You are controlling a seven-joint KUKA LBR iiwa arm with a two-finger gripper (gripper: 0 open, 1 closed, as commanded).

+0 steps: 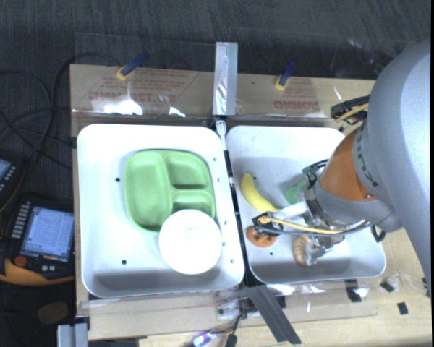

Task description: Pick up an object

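The arm (390, 143) was reaching into the right bin (275, 147), wrist low over its near edge, and the gripper (312, 250) sat right down among the small stuff there. Honestly couldn't tell how it was set or if it had anything; the wrist and a yellow cable (304, 225) blocked it.

Objects in that bin: a banana (254, 193) toward the left wall, an orange round thing (261, 236) near the front left corner, a tan lump (301, 249) touching or just beside the gripper, and a bit of green (295, 191) poking out from under the wrist. All looked like toy food, so light, hard, smooth plastic, probably slippery. I'd guess the banana is easiest: grab across its narrow middle.

The left bin (101, 194) had a matte green divided tray (155, 186) with a white disc (191, 241) overlapping its near corner.
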